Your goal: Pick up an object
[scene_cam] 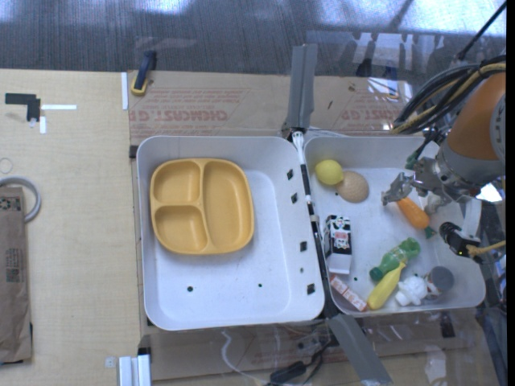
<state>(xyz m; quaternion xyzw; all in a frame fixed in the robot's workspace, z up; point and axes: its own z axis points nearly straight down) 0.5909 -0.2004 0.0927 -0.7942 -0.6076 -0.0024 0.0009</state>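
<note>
The left bin held a yellow divided plate lying flat, well apart from the work area. In the right bin, from left to right, lay a small milk carton, a yellow lemon touching a tan round object, a green-and-yellow bottle, a white toy and a grey cap. The likely target, an orange carrot, lay near the bin's right wall, its long axis running from upper left to lower right, the narrower green-tipped end apparently pointing lower right. The gripper hovered at the carrot's upper-left end; its fingers appeared spread, with nothing between them. For a sound grasp, the fingers should probably straddle the carrot across its short axis near mid-length, then descend vertically before closing.
</note>
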